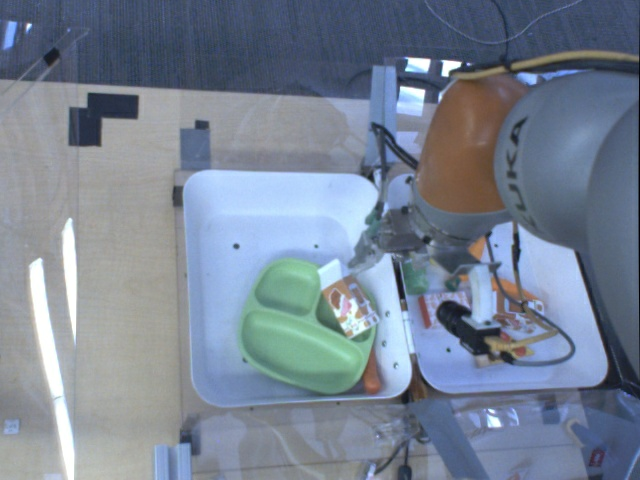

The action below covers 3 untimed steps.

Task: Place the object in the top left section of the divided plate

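Grey ribbed carpet point(200, 28) lies behind a pale wooden surface point(120, 268) bearing two shallow white bins. Note in the left bin point(230, 238) a green plate point(300, 353), smooth moulded plastic with rounded walls, split into one broad lower compartment and two smaller upper ones. A printed packet point(350, 308), flat and glossy with red and orange artwork and one white corner, lies tilted in the upper right compartment; you may take it as the task's thing. Its long axis runs from the view's upper left to lower right. The hand point(375, 240) hangs over the left bin's right wall, just above and to the right of the packet; whether it is apart or together you cannot tell, and nothing shows clamped in it. The target, the top left section point(285, 283), is bare and sits just beyond the packet, toward the view's left. Expect a short carry leftward across one ridge. An orange item point(372, 376) peeks out at the plate's lower right edge.
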Each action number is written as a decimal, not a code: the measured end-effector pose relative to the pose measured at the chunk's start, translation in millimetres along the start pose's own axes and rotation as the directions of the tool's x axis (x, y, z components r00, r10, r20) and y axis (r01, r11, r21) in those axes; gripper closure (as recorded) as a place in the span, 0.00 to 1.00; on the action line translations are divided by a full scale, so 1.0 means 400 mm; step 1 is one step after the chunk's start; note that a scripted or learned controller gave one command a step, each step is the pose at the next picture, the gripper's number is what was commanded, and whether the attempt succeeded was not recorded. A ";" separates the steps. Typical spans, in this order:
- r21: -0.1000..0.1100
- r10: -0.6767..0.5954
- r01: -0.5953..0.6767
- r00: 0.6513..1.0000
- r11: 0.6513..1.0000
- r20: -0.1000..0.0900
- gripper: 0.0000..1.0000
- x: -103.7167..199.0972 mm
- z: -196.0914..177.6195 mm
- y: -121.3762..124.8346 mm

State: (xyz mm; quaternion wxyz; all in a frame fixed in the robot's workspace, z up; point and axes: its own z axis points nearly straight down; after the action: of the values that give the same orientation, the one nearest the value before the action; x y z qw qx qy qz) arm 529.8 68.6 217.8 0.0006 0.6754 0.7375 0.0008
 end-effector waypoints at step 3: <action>-0.015 -0.189 0.189 0.982 0.982 0.004 1.00 0.028 -0.118 -0.088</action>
State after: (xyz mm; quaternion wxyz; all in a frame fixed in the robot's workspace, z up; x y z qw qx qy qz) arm 493.6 76.8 264.8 0.0067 0.6021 0.7984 0.0055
